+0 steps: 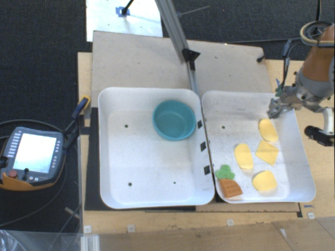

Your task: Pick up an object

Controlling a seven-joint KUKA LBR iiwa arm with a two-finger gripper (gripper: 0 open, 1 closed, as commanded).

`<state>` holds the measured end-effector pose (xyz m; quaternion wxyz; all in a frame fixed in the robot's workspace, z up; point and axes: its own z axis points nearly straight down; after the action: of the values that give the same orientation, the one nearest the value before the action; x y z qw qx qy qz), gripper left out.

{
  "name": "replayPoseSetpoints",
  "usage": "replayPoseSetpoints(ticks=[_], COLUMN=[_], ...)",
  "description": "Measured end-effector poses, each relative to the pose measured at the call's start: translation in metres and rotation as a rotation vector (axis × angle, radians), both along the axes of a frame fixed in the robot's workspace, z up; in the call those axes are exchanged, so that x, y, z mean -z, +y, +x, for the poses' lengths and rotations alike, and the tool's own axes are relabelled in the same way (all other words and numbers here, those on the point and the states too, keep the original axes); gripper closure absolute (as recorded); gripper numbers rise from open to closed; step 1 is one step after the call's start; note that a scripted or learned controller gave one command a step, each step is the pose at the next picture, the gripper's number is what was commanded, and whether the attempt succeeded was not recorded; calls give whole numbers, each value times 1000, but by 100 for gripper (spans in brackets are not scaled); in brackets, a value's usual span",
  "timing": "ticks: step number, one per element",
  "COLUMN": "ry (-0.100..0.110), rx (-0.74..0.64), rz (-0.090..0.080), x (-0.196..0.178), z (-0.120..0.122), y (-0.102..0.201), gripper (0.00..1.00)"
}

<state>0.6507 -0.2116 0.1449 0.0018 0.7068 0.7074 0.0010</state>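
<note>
My gripper (274, 112) hovers at the far right side of the right bin (235, 104), just above and behind a yellow piece (268, 130). More yellow pieces lie nearby: an oval one (243, 156), an angular one (267, 152) and a round one (264, 181). An orange carrot-like piece with a green top (227, 182) lies at the bin's front left corner. I see nothing between the fingers.
The left bin (125, 161) bears a teal bowl (174, 120) near its back right corner. A slanted metal pole (175, 27) rises behind the bins. A control pendant (31, 158) sits off the bench at the left.
</note>
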Motion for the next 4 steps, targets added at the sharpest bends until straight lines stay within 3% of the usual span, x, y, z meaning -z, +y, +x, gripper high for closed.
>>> replayPoseSetpoints(ticks=[2, 3, 4], ry=[-1, 2, 3], rx=[-1, -4, -4], rz=[0, 2, 2], x=[-111, -116, -115], z=[10, 19, 12], y=[6, 58, 107], gripper=[100, 100, 100])
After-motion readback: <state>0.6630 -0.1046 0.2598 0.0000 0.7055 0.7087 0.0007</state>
